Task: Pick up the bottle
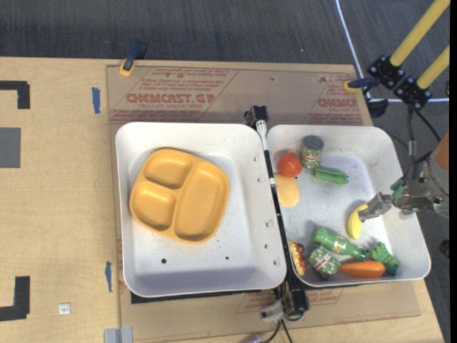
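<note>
The green bottle (335,242) lies on its side near the front of the right bin (389,148), its neck pointing right, just behind a carrot (362,269) and a green can (325,262). The claw (374,209) reaches in from the right over the same bin, fingers spread and holding nothing, touching or just above a yellow lemon (354,224). Farther back lie a tomato (289,164), a small jar (312,151) and a green pepper (330,174). The left bin (136,249) holds a yellow divided tray (178,194).
</note>
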Controlling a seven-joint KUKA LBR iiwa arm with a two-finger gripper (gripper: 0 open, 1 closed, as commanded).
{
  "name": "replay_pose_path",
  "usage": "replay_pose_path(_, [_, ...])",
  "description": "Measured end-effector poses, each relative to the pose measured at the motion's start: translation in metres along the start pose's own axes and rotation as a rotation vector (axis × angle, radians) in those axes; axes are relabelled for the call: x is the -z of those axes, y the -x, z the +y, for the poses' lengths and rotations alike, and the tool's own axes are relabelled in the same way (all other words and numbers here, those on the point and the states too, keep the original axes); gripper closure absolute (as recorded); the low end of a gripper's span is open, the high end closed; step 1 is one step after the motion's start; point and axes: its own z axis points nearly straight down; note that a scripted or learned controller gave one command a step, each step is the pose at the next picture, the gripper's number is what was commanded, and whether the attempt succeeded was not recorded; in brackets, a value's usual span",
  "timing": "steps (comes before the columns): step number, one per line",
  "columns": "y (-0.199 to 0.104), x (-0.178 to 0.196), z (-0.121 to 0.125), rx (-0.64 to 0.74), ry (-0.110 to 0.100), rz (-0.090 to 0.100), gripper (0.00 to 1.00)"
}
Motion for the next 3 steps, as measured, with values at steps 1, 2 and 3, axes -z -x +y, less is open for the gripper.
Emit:
replay_pose_path(1, [-0.071,-0.052,-0.003,-0.251,-0.004,0.003,0.0])
replay_pose_path(2, [-0.038,0.071,0.034,-0.705,0.0,0.0,0.0])
replay_pose_path(3, [-0.087,-0.035,0.064,-0.685,-0.005,0.001,0.0])
